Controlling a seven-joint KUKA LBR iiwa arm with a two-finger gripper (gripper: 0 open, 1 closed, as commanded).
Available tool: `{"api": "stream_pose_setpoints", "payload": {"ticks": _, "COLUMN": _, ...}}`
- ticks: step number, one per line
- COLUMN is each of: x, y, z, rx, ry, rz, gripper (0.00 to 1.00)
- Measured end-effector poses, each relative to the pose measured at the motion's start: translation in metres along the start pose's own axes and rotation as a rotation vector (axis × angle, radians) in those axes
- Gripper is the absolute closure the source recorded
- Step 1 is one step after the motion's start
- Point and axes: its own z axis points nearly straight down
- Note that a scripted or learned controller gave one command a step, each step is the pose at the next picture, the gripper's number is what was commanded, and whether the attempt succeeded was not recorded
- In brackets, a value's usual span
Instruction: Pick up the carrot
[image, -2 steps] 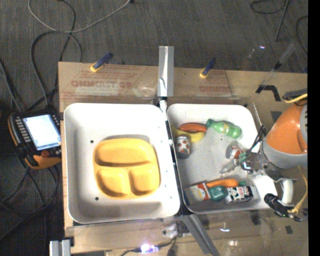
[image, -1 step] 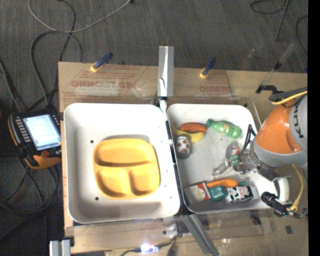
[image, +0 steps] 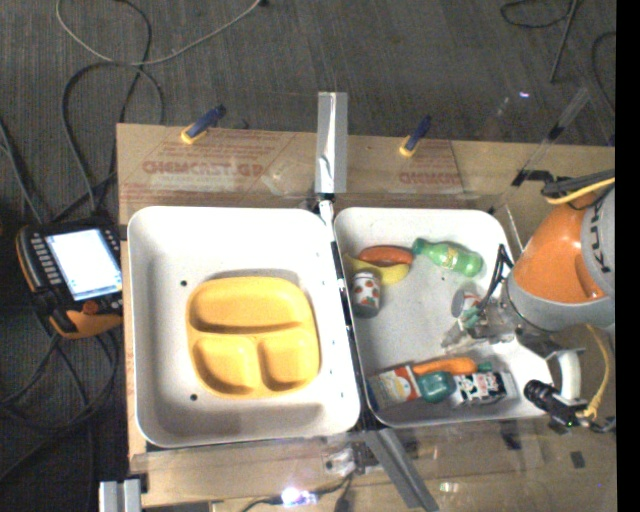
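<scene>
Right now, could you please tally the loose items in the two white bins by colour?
Yellow: 2, divided plastic tray, banana
Orange: 1, carrot
Green: 1, plastic bottle
Multicoloured: 3, small ball, two cartons
Total: 7

Carrot (image: 447, 367) hard against carton (image: 440, 386) (bare floor (image: 425, 310) above)

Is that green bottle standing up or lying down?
Lying down: the green bottle rests on its side on the right bin's floor.
</scene>
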Motion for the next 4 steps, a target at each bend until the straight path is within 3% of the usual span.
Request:
{"api": "stream_pose_setpoints", "payload": {"ticks": 1, "x": 0.0, "y": 0.0, "z": 0.0, "rx": 0.0, "ry": 0.001, "rz": 0.0, "gripper": 0.0}}
{"api": "stream_pose_setpoints", "payload": {"ticks": 2, "x": -0.016, "y": -0.013, "z": 0.01, "rx": -0.002, "ry": 0.01, "rz": 0.237, "gripper": 0.0}}
{"api": "stream_pose_setpoints", "payload": {"ticks": 3, "x": -0.016, "y": -0.013, "z": 0.01, "rx": -0.002, "ry": 0.01, "rz": 0.237, "gripper": 0.0}}
{"api": "stream_pose_setpoints", "payload": {"ticks": 4, "x": -0.015, "y": -0.012, "z": 0.0, "rx": -0.004, "ry": 0.01, "rz": 0.235, "gripper": 1.0}}
